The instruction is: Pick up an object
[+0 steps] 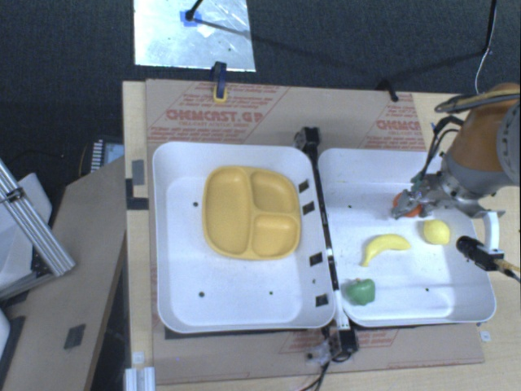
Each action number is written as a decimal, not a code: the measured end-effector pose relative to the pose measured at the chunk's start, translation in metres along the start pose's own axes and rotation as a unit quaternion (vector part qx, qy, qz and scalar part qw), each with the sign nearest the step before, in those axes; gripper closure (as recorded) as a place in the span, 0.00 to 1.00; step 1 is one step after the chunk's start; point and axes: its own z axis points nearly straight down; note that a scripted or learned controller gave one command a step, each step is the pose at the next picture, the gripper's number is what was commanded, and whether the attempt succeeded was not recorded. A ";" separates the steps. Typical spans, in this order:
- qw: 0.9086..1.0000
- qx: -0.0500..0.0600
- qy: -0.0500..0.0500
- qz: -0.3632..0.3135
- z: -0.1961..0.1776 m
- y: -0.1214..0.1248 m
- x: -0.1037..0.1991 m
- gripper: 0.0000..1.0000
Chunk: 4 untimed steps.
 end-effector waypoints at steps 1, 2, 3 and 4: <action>1.000 0.000 0.000 -0.002 -0.050 0.011 0.000 1.00; 1.000 -0.001 0.000 -0.003 -0.104 0.013 0.000 1.00; 1.000 0.002 0.001 -0.004 -0.099 0.009 0.046 1.00; 1.000 0.001 0.001 -0.005 -0.110 0.009 0.100 1.00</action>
